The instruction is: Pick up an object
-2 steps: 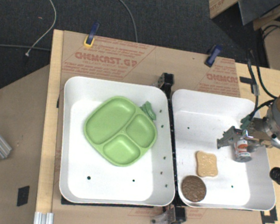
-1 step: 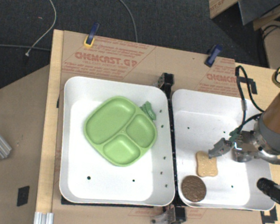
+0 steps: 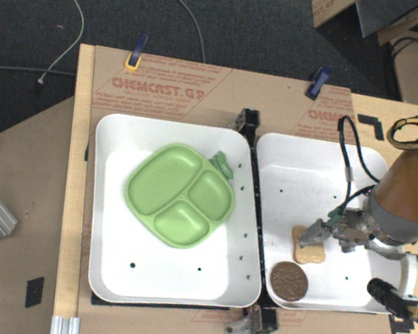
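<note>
Presently: tool (image 3: 316, 234) low in the right bin (image 3: 304, 157), right of frame, meeting a tan biscuit-like piece (image 3: 309, 247); grip cannot be told; brown disc (image 3: 288, 280) just below; risk: a glancing contact pushes the piece aside.

The room light is even and fairly bright, falling from overhead. The two shallow white plastic bins (image 3: 167, 292) glare almost to pure white, so their surfaces lose detail. Shadows are soft and short: a faint one hugs the green divided plate (image 3: 180, 195) along its lower edge, and a dim strip lies under the bins' near rims. The dark carpet (image 3: 58, 31) beyond the bench's far edge looks grainy. Focus is slightly soft throughout.
</note>
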